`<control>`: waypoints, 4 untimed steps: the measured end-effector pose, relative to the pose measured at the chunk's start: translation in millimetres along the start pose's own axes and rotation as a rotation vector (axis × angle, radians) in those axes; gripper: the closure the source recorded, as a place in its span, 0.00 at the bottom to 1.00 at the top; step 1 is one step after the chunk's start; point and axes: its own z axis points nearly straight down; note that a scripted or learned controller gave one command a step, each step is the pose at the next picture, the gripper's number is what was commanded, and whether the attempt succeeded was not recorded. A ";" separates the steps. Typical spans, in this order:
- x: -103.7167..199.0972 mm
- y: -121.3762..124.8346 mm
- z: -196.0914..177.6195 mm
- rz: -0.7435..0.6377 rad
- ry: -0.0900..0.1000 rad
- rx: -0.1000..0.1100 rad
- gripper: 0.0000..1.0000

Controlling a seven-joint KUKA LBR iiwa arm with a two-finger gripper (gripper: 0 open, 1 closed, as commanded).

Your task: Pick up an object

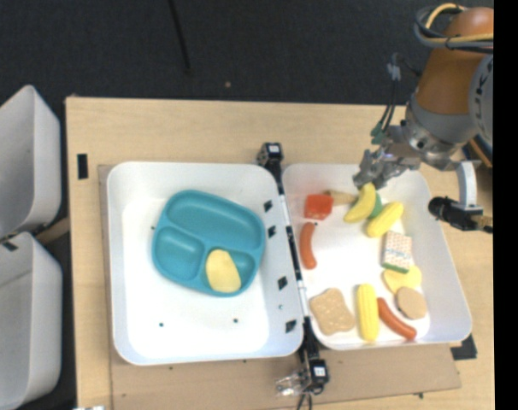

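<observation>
My gripper (pixel 373 174) hangs over the back of the right bin (pixel 447 254), just above and behind a yellow banana (pixel 362 203). No object shows in its grasp. A second yellow banana (pixel 385 218) lies right beside the first. To the left are a red block (pixel 319 205) and an orange sausage (pixel 307 244). Further forward lie a patterned box (pixel 397 251), a bread slice (pixel 332 310), a yellow corn piece (pixel 367 312), a round bun (pixel 410 302) and a red sausage (pixel 397 319).
The left bin (pixel 131 314) holds a blue divided plate (pixel 199 229) with a yellow lemon-shaped piece (pixel 223 272) in its front compartment. A black clip (pixel 270 153) sits where the bins meet at the back. The arm's grey and orange wrist (pixel 447 75) rises at the right.
</observation>
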 end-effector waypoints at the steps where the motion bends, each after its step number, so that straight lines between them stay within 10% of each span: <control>1: 53.6 6.9 6.7 -0.003 0.002 0.003 1.00; 4: 140.3 -9.2 -7.9 -0.001 0.001 0.009 1.00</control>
